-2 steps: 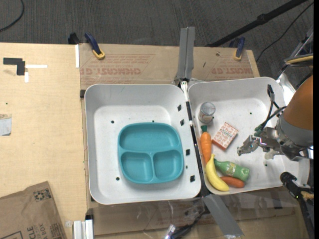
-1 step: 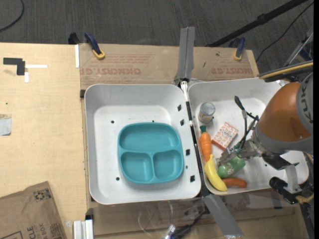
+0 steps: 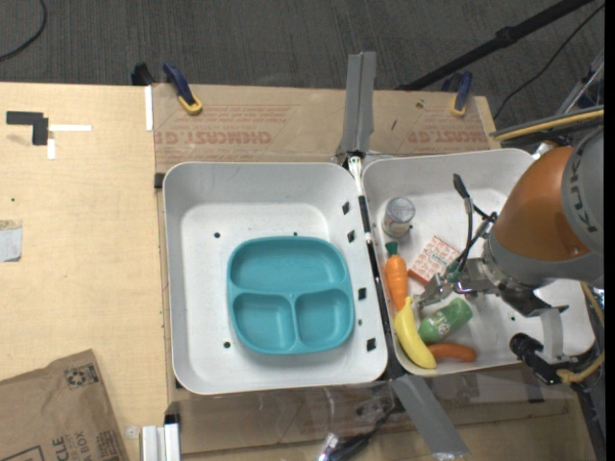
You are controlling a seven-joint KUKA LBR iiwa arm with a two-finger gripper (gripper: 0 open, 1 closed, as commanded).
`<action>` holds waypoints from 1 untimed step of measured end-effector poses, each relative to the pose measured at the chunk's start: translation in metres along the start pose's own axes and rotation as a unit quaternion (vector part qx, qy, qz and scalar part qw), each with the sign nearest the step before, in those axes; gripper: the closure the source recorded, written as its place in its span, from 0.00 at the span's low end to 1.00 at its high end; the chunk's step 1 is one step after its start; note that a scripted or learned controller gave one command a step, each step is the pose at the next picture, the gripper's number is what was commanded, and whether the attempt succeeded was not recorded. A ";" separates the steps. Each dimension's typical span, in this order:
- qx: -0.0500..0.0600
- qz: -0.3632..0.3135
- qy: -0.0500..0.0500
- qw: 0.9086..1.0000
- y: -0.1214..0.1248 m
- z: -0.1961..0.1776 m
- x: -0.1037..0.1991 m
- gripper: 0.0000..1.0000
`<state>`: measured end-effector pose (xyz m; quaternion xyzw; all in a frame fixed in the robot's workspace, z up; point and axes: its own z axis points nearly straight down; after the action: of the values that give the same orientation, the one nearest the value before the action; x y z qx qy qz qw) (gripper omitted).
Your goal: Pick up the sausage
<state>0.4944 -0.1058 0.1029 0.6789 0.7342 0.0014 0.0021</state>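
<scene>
At the six-o'clock edge of the right bin (image 3: 500, 166), the sausage (image 3: 452, 352) lay flat beside the lower tip of a banana (image 3: 411, 334), at about six o'clock from the gripper (image 3: 444, 291) and apart from it, with a green can (image 3: 445, 320) between them. The gripper hung over the green can, just at three o'clock of a carrot (image 3: 395, 279). Whether it was parted or clenched could not be told, and nothing was seen held.
</scene>
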 end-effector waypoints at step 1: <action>-0.010 0.166 0.005 0.986 -0.009 0.000 -0.026 0.00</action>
<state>0.4879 -0.1325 0.1025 0.7915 0.6110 0.0122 0.0051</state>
